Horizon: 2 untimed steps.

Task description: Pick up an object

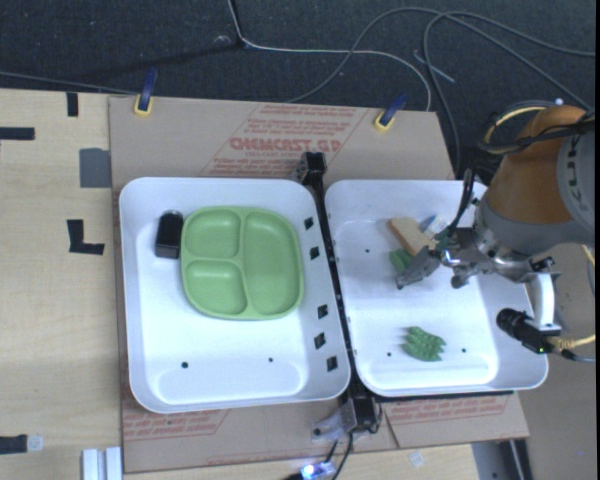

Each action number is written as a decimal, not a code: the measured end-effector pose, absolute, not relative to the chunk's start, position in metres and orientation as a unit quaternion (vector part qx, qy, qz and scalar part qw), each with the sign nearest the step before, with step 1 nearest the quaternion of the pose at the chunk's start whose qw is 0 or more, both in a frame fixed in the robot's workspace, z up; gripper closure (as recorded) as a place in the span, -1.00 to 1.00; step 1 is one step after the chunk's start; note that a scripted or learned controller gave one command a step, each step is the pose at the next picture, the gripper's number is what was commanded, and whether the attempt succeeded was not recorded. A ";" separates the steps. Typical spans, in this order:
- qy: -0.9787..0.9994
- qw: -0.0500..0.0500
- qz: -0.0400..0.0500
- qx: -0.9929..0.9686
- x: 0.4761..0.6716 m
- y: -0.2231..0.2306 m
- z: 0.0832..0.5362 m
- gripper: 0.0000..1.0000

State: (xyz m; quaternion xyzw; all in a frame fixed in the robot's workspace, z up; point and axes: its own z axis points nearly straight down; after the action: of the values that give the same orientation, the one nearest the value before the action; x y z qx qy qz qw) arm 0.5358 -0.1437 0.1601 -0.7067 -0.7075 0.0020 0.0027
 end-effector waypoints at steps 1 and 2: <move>-0.708 0.003 0.002 -0.707 0.539 -0.134 0.109 -1.00; -0.707 0.000 0.001 -0.707 0.540 -0.134 0.084 -1.00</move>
State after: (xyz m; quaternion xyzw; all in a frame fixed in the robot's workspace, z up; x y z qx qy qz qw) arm 0.5396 -0.1344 0.0843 -0.7067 -0.7075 0.0008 -0.0002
